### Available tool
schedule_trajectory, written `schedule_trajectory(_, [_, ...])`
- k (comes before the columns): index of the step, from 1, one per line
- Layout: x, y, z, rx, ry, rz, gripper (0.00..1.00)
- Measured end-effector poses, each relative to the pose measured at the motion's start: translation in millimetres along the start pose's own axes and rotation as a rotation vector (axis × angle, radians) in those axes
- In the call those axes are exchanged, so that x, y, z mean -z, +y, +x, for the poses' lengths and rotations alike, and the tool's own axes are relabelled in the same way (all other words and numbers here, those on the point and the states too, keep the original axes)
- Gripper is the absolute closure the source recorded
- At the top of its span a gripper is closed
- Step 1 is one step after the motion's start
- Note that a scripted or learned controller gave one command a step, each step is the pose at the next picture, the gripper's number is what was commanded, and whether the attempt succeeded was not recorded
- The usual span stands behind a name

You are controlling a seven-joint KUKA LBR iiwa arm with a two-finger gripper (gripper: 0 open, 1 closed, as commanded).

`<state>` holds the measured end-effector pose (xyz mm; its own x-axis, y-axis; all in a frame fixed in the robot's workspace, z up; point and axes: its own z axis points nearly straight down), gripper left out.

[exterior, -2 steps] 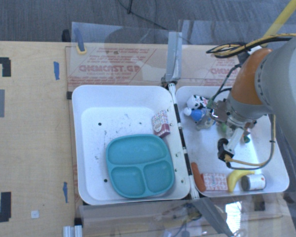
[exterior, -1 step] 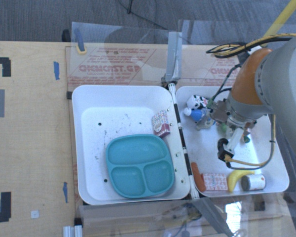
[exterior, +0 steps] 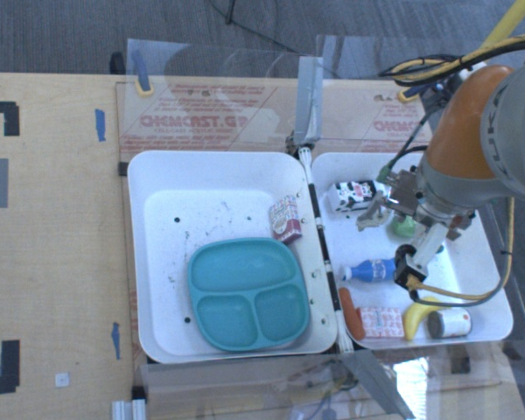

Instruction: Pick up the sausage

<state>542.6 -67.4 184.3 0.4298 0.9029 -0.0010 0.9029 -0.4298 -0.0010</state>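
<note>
R bin point(exterior: 499, 309): blue bottle point(exterior: 372, 272) lies on its side, approx mid-bin. Sausage point(exterior: 352, 322), orange-red, sits just below the bottle toward its view-left end, along the bin's left wall. Red/white packet point(exterior: 381, 321) is directly below the bottle, beside the sausage. Banana point(exterior: 415, 318) and white jar point(exterior: 447, 324) are below-right of the bottle. Gripper point(exterior: 374, 214) hovers above the bottle, next to a cow-print item point(exterior: 353, 193) and a green obj point(exterior: 406, 227); can't tell how far open it is or whether it has hold of anything. It's well apart from the sausage. The 2nd bin point(exterior: 157, 234), with a teal tray point(exterior: 248, 292), is far left of the bottle.
</note>
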Motion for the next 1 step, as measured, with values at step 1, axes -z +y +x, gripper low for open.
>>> schedule_trajectory(1, [-68.8,-46.4,-51.4,0.011,0.001,0.001,0.00])
